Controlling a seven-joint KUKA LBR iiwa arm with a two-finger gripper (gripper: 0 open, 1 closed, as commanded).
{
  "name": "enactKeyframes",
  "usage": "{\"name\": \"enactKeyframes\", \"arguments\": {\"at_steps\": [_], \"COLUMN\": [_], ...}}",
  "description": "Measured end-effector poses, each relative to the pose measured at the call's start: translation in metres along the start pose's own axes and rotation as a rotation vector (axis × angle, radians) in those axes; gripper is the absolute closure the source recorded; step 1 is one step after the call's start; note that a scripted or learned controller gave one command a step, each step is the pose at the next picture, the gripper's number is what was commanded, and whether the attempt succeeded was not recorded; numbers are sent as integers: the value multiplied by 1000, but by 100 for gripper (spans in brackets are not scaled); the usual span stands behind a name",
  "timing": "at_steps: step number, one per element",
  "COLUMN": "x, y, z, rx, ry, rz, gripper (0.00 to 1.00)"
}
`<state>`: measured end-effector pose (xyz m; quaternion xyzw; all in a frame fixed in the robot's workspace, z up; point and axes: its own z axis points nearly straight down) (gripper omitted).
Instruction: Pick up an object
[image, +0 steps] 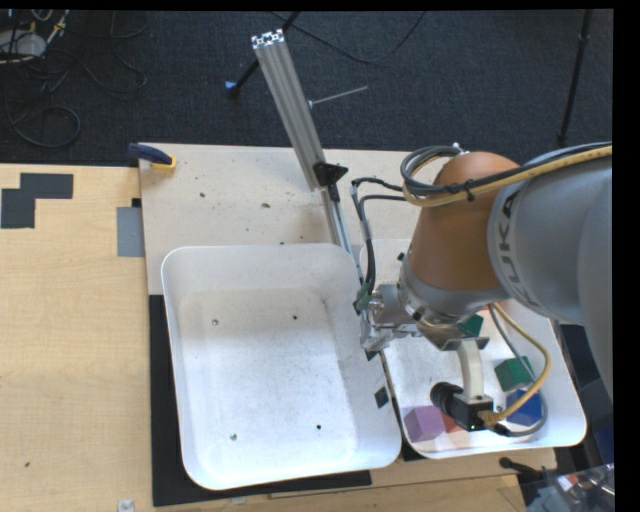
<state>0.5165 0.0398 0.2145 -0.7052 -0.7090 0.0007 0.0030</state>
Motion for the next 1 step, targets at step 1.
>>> {"name": "enactKeyframes", "arguments": {"at_steps": [1], "x": [57], "y": [7], "z": [-4], "rx": [-3], "ry": [-3], "rz": [2], "gripper": [100]}}
